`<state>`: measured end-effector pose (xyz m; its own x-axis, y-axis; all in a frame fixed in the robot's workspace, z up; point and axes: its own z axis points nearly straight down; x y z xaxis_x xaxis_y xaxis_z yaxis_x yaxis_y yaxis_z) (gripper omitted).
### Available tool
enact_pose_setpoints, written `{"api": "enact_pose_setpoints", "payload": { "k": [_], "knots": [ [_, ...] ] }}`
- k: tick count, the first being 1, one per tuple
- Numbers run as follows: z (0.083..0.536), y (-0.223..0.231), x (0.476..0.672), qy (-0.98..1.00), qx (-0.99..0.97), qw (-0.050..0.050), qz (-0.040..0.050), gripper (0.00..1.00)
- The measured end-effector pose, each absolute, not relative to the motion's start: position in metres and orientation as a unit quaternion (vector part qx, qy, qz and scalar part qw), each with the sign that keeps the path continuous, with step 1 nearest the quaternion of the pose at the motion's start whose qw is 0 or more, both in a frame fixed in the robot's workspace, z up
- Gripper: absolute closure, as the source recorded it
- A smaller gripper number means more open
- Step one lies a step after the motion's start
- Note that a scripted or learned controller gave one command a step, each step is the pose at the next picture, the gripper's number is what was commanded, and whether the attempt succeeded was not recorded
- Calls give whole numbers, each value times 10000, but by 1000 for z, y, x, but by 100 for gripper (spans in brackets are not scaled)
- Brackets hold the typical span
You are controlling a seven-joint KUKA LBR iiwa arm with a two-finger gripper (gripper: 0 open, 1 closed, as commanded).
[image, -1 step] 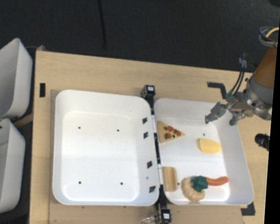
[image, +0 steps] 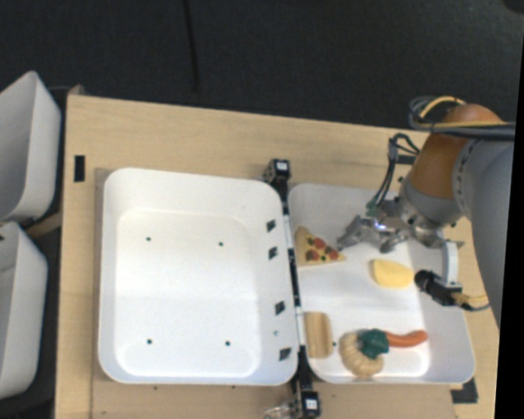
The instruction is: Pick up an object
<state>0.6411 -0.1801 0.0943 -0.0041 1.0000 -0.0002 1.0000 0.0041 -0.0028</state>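
The end effector (image: 357, 236) hangs low over the far part of the right bin (image: 430, 366), its two dark fingers spread apart and pointing left toward the bin's inner wall, with nothing between them. Above it the grey arm (image: 485, 190) comes in from the right, with its orange band (image: 435, 163) just above the wrist and a loop of cable over the top.

Just left of the fingertips, close to them but apart, lies a toy pizza slice (image: 315, 248), a tan wedge with red and green dots, against the divider between the bins. To the right of the end effector and a little nearer sits a pale yellow rounded piece (image: 391, 274), well clear of the fingers. Further right, by the bin's right wall, is a small black part with a yellow tip (image: 443, 290) belonging to the arm's fittings.

Along the near side of the right bin lie three more things: a tan bread-like block (image: 316, 333) upright against the divider, a beige ring-shaped toy (image: 359, 356) with a green piece (image: 373, 343) resting on it, and an orange carrot-like stick (image: 405, 338) reaching right from the green piece.

The left bin (image: 115, 238) stands beside the right one on the wooden desk (image: 204, 136).
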Motion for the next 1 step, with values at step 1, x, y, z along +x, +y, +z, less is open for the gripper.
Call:
{"api": "enact_pose_setpoints", "payload": {
  "k": [1],
  "knots": [
    [101,-102,613,-7082,-7060,3,8,0]
  ]
}}
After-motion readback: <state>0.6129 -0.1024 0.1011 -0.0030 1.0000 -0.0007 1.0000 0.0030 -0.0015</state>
